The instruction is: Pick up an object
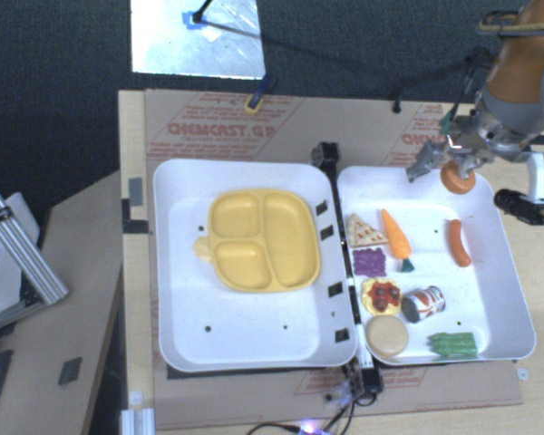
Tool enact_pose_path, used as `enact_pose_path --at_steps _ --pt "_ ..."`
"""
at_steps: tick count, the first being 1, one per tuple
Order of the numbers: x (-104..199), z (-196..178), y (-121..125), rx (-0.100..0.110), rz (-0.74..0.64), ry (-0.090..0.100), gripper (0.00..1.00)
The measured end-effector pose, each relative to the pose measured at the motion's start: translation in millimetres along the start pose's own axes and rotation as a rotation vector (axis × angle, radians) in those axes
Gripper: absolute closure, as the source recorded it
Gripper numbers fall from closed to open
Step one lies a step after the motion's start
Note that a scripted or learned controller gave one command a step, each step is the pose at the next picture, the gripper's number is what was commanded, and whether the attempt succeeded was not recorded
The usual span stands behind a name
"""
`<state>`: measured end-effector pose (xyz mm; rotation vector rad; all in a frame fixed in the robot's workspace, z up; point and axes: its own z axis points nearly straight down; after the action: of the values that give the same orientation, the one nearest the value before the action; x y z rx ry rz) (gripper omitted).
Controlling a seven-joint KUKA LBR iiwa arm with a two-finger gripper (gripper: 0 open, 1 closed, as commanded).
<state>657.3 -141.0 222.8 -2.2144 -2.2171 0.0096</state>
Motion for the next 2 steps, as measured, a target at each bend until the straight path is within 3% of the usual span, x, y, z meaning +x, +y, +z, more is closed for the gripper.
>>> enact_pose_path --at_steps 1,2 --pt "0.2 -7.1 2.4 -0.011 -0.002 -0.002 0.0" --pt "-2.1 35.6 -1.2 -0.009 0.0 -0.002 0.0"
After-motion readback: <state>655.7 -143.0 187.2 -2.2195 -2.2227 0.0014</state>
